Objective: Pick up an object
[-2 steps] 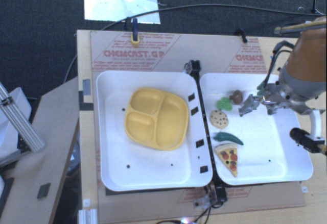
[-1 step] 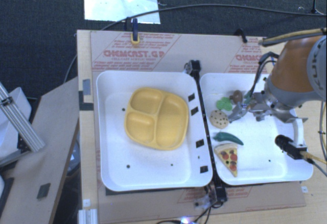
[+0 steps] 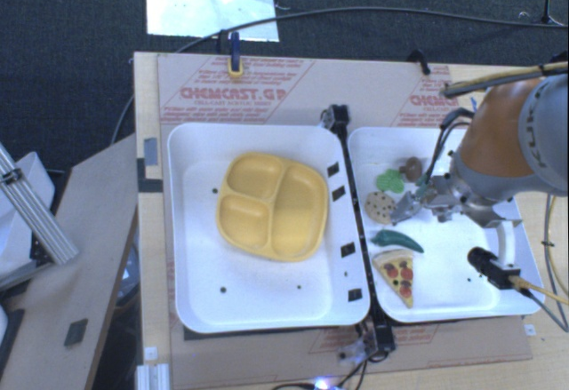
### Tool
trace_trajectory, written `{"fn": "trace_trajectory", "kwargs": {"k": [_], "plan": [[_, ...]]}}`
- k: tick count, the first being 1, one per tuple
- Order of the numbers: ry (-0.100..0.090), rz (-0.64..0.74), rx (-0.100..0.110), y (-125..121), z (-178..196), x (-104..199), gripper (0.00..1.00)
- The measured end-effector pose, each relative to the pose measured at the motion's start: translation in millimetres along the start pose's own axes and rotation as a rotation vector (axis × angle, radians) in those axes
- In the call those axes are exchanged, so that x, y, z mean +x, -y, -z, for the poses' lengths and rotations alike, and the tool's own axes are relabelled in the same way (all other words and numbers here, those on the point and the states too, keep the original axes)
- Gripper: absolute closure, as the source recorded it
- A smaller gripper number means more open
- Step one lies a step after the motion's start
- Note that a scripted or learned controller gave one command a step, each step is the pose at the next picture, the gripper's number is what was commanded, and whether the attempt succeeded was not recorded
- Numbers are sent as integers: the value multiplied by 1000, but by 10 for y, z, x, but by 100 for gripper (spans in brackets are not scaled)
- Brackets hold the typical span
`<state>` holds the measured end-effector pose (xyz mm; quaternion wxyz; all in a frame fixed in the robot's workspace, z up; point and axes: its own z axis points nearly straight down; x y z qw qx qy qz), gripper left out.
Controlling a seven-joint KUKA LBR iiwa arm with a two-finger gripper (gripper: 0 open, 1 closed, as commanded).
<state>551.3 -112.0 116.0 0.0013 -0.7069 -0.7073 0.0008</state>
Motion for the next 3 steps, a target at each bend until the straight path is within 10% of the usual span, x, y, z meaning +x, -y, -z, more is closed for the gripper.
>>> {"fn": "trace_trajectory", "kwargs": {"k": [1, 3], "plan": [[1, 0, -6, -17, 131, 0, 100], [2, 5, -10, -94, 1101, 165, 100]]}}
